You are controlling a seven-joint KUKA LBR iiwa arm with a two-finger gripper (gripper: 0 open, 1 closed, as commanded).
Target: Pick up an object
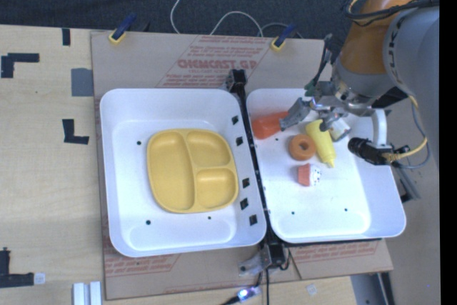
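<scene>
- You had the tool (312,116) hanging low over the far part of the shallow white right bin (378,218), its two grey fingers spread apart with nothing between them.
- The long yellow plastic banana-shaped piece (323,142) lay just beside the tool, on the nearer side of it, its upper end almost under the right-hand finger.
- Its long axis ran from the tool's side down toward the bin's near rim, slightly slanted; your finger line looked to cross that axis rather than follow it, which I judge favourable for a pinch.
- Left of the banana piece, touching or nearly so, sat the small orange ring-shaped toy (302,148).
- Beyond the ring, by the divider, lay the orange-red wedge-shaped piece (266,126), just beside the left finger.
- Nearer than the ring lay the small red-and-white block (308,175), well clear of the tool.
</scene>
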